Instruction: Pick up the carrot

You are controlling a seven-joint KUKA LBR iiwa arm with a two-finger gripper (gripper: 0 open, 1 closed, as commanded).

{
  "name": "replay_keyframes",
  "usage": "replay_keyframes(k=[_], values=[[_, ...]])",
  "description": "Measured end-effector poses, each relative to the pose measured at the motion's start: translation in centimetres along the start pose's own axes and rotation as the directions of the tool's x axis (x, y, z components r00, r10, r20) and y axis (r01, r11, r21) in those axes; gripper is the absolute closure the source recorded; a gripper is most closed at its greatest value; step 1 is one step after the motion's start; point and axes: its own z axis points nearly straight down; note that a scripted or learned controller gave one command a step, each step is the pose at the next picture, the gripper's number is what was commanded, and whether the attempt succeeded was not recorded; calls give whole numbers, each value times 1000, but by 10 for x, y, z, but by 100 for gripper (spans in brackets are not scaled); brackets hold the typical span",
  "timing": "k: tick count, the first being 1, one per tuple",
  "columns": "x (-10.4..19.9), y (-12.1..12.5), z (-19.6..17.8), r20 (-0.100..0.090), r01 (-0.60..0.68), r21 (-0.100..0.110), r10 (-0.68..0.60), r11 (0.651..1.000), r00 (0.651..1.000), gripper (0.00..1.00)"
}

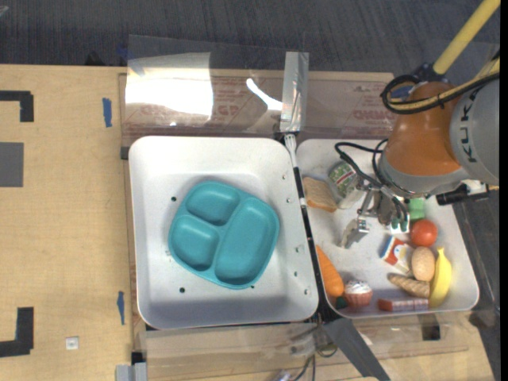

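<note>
The orange carrot point(329, 270) lies in the right bin point(468, 292) against its left wall, near the front, pointing up and to the left. My gripper point(374, 225) hangs over the middle of that bin, up and to the right of the carrot and apart from it. It is open, with nothing between its fingers. The grey wrist with its orange band point(421, 137) rises behind it at the upper right.
Around the gripper lie a bread slice point(318, 194), a can point(344, 178), a green block point(416, 208), a tomato point(425, 232), a banana point(441, 279) and a cupcake point(358, 294) right of the carrot's tip. A teal divided plate point(225, 232) sits in the left bin point(151, 173).
</note>
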Motion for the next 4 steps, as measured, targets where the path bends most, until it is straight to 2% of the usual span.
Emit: replay_keyframes(k=[1, 2, 3, 4], values=[[22, 74, -98, 3, 695, -1, -695, 719, 719, 0], [70, 61, -96, -7, 344, -2, -344, 939, 939, 0], [45, 31, -95, -3, -127, 2, 127, 992, 992, 0], [19, 54, -95, -2, -617, 5, 618, 787, 787, 0]])
